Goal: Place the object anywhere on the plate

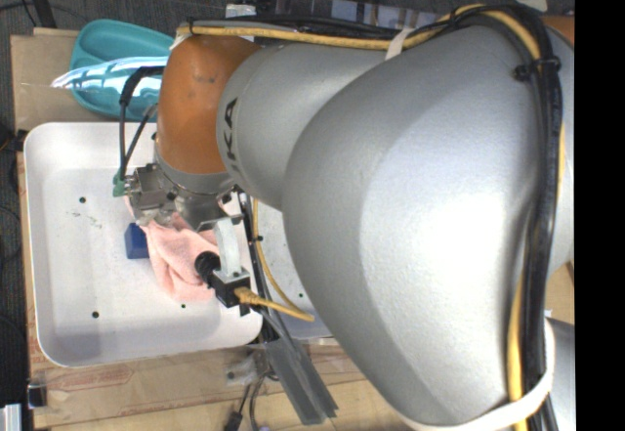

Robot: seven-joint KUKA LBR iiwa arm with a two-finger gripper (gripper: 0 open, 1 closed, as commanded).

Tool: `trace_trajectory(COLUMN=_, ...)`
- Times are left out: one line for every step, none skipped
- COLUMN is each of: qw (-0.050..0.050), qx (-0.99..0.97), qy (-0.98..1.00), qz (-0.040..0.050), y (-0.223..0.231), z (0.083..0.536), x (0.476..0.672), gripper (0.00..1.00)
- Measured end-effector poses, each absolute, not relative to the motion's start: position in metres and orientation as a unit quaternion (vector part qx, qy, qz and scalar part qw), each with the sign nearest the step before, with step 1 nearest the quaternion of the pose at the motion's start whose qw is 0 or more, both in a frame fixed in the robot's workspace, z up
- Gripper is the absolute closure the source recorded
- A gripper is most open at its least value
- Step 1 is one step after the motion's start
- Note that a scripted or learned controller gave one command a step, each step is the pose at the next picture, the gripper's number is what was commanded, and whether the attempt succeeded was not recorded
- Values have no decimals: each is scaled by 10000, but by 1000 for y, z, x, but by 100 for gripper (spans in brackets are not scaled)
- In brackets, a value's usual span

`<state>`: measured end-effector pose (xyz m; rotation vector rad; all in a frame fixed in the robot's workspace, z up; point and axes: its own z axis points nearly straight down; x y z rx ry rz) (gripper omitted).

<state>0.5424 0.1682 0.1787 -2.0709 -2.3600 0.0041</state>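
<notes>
The grey arm with its orange band (200, 102) reaches over the left white bin (59, 224) and hides much of it. The wrist and gripper (161, 199) hang low above the bin's middle, right over a pink cloth (181, 268) that lies crumpled on the bin floor. A small blue block (135, 241) sits just left of the cloth, touching its edge. The wrist body covers the gripper's tips. A teal plate (107, 63) rests beyond the bin's far left corner, partly behind the arm.
The arm's large grey body (410, 214) covers the right bin and most of the bench. A yellow cable (273, 307) loops near the left bin's right wall. The wooden bench edge (24, 87) shows on the left.
</notes>
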Motion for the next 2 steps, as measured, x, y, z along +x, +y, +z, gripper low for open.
trace_trajectory(qw=10, qx=-6584, qy=-7527, qz=17, y=147, z=201, x=505, gripper=100)
trace_trajectory(qw=3, qx=-6218, qy=-7831, qz=8, y=97, z=191, x=536, gripper=100)
